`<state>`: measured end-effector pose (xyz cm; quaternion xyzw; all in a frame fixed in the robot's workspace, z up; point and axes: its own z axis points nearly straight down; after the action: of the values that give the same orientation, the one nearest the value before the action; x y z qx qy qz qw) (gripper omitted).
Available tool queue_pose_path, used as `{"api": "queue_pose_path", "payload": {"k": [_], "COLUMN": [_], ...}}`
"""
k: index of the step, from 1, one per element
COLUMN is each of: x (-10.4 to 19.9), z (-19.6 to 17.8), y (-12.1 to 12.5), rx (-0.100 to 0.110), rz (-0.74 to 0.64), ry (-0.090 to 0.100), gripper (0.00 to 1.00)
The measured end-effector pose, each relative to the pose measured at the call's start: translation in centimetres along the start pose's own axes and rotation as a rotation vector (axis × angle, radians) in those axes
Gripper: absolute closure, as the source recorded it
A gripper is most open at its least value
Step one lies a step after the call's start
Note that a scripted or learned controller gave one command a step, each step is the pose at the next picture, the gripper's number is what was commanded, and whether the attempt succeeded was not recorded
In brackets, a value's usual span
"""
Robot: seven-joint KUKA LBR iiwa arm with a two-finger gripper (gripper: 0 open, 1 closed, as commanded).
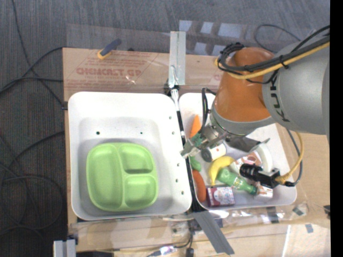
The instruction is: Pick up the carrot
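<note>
The carrot [195, 124] is a slim orange piece lying along the left wall of the right bin [278, 197]. Its upper end shows just above my gripper [199, 145]. A second orange length [199, 183] lies lower down against the same wall; I cannot tell whether it is part of the same carrot. The gripper hangs low over the stretch between them, below the arm's orange band [241, 92], and touches or nearly touches the items there. Something small and green sits right at the gripper. No carrot is visibly lifted.
The right bin also holds a banana [218, 166], a green bottle [240, 183], a dark red packet [220, 196] and a white container [264, 155]. The left bin [115, 108] carries a green divided plate [122, 175]. A ridge [181, 143] separates the bins.
</note>
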<state>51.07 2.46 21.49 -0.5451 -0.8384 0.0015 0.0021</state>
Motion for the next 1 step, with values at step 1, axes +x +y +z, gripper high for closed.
{"api": "queue_pose_path", "payload": {"k": [1], "x": [0.05], "z": [-0.69], "y": [0.04], "rx": [0.003], "rz": [-0.001], "ry": [0.002], "gripper": [1.00]}}
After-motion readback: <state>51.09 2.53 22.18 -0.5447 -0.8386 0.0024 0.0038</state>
